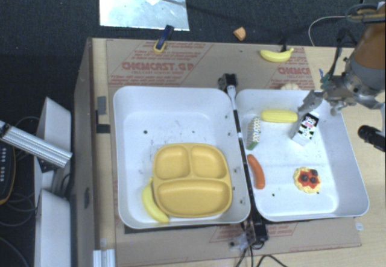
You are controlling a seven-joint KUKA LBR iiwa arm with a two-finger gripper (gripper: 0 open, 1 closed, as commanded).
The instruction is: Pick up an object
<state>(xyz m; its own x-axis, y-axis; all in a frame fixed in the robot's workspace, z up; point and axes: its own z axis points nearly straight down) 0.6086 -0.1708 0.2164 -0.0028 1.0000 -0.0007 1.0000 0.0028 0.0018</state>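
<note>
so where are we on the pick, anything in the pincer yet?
Done: the pincer is over the right bin, beside the black-and-white carton. In hand: nothing visibly between its fingers; the carton sits tilted just below them. Left: grasp and lift. Yellow corn, sausage and pizza toy lie untouched on the bin floor.

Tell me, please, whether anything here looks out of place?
Yes: one banana and a small orange piece lie outside the bins, the banana on the cardboard behind the right bin, the piece on the dark floor.
</note>
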